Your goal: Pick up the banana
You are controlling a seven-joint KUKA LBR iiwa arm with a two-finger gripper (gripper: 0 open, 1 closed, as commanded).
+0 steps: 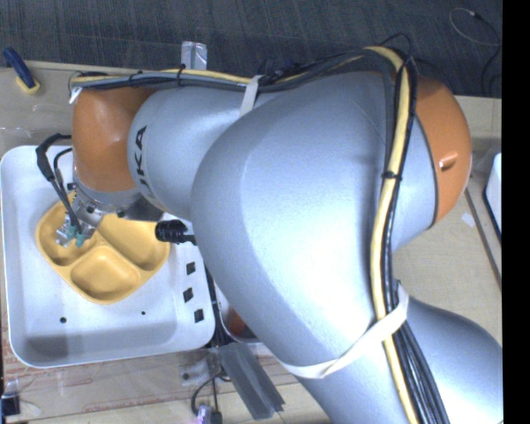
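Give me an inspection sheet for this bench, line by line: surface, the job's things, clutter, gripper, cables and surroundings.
Surface: wooden bench carrying a shallow white bin on the left; the arm covers most of the rest.
Job's things: banana, nothing seen.
Clutter: yellow divided tray lying in the white bin; an orange-brown object peeking out under the arm, too hidden to identify.
Gripper: gripper low over the tray's upper left compartment; finger state hidden.
Cables: black cable looping beside the wrist; yellow and black cables running along the arm.
Surroundings: dark floor behind the bench; blue and yellow tool at the bench's top left corner.
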